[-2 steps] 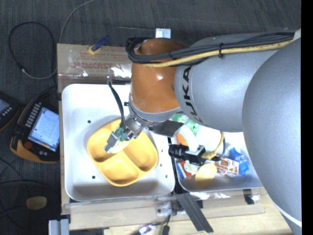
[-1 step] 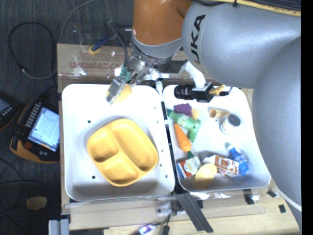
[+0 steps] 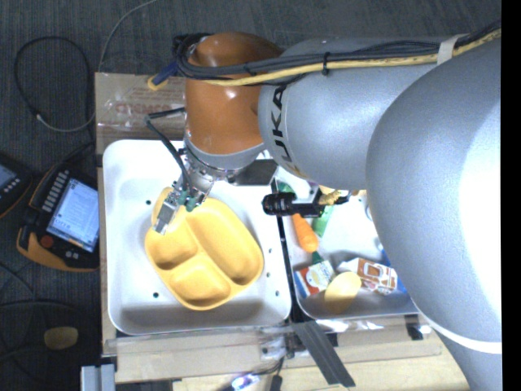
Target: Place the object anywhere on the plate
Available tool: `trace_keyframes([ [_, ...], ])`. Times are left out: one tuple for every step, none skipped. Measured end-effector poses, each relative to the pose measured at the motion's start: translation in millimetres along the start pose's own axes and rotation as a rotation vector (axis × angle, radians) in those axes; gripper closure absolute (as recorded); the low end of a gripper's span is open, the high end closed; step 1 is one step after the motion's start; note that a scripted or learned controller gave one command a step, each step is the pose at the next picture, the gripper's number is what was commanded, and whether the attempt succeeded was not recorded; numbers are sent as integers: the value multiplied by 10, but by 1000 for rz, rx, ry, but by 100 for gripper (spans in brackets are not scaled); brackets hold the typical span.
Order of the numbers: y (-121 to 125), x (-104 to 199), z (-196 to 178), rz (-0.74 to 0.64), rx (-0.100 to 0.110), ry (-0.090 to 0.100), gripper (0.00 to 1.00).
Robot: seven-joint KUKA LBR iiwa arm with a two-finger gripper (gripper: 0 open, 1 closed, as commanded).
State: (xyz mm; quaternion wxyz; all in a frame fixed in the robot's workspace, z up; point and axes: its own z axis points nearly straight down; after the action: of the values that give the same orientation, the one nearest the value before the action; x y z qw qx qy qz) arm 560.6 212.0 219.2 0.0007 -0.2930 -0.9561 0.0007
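claw (image 3: pixel 171 208) over yellow plate's (image 3: pixel 207 255) upper-left rim, left bin (image 3: pixel 122 243) | small green object (image 3: pixel 192 199) at its tips, grip unclear, opening cannot tell | looks near placement; release left

There are two white bins (image 3: pixel 114 243), one yellow plate (image 3: pixel 205 255), one carrot (image 3: pixel 306 233), one yellowish round fruit (image 3: pixel 343 284), and perhaps two small packets (image 3: pixel 378 277).
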Motion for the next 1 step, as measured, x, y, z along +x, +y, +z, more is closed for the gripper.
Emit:
trace_keyframes([
  [-236, 744, 497, 116, 2, 2, 100],
])
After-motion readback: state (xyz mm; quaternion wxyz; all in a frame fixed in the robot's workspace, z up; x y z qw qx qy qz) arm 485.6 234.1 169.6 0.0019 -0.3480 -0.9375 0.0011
